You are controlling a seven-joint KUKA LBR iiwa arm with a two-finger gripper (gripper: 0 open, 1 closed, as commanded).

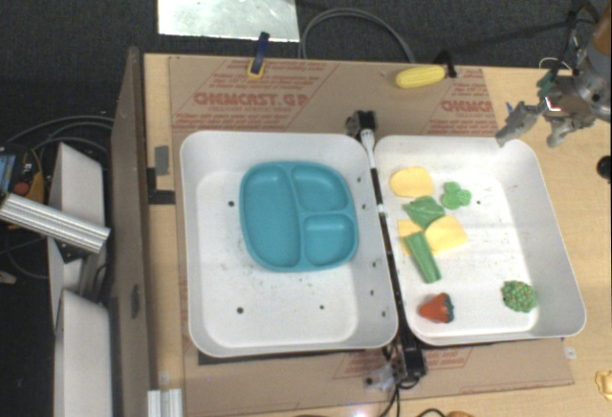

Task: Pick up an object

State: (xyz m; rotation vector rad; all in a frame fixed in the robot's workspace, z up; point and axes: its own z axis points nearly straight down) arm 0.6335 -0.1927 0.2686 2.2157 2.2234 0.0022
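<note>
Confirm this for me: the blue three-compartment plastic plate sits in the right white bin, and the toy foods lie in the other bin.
Not quite. The camera view shows the blue three-compartment plastic plate in the left shallow white bin, not the right one. The toy foods, such as the red plastic strawberry and the green plastic broccoli, lie in the other bin, the right shallow white bin.
</note>
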